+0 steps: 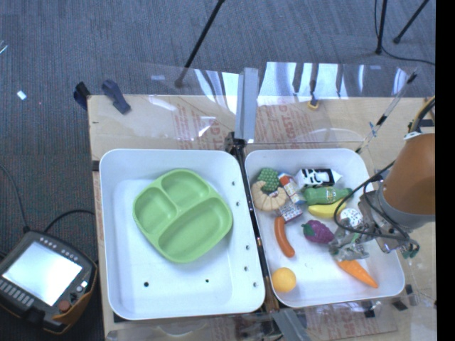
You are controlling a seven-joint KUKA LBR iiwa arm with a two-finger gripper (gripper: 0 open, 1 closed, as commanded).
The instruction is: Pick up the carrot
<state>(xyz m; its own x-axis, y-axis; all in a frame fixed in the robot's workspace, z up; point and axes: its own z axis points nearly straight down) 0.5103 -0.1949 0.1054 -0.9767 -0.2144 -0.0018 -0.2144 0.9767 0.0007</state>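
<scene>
Carrot: an orange tapered toy carrot (357, 273) is seen lying flat on the floor of the right-hand shallow white bin (264, 261), close to that bin's near right corner, its thin tip turned toward the corner.

Gripper: the grey metal two-finger gripper (350, 244) is lowered into the same bin just above the carrot's thick end, near the right wall. Whether the claw is apart or together cannot be told; the parts are tangled with cables and blurred. No object can be made out inside it. The arm's orange band (419, 172) is seen over the bin's right edge.

Other items in the right bin: a purple toy grape bunch (318, 231) is placed near the middle, just beside the gripper. A yellow toy banana (323, 210) and a green toy cucumber (325, 195) lie toward the far side, with a black-and-white carton (318, 176) behind them by the far wall. A tan ring-shaped toy bagel (269, 197) sits near the far left corner. A red-orange toy sausage (284, 236) lies along the left side, and a round toy orange (284, 280) rests by the near left corner.

Left bin: a light green divided plastic plate (183, 215) is set at the middle of the left-hand white bin (121, 290).
</scene>
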